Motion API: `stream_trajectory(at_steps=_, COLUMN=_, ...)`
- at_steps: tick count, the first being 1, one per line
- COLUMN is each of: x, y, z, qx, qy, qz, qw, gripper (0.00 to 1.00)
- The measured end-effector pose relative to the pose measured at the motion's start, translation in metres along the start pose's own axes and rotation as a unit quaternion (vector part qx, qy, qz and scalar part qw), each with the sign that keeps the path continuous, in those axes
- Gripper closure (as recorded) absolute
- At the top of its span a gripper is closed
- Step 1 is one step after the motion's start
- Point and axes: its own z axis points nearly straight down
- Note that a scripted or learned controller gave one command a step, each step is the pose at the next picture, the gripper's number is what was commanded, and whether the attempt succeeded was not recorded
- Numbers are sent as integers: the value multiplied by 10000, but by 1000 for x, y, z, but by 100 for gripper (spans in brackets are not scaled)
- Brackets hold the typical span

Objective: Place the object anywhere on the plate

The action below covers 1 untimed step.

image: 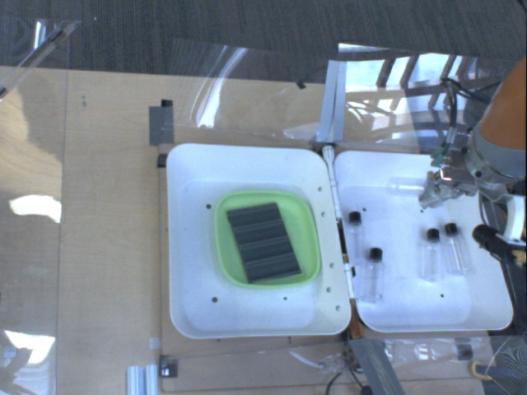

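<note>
One dark ribbed block on green plate

Grey arm with orange band cut off by right edge of view, most of body out of frame. Two-finger metal gripper small and blurred against white; cannot tell finger spacing. Clear glass vials with black caps in right white bin nearly invisible, bodies melting into floor. Far right corner of right bin hidden behind wrist. Black part near right edge too dark to identify.
</note>
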Motion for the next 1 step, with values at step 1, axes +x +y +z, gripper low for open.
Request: stream_trajectory(at_steps=1, x=47, y=-35, z=73, qx=29, qy=8, qz=355, qw=9994, gripper=100)
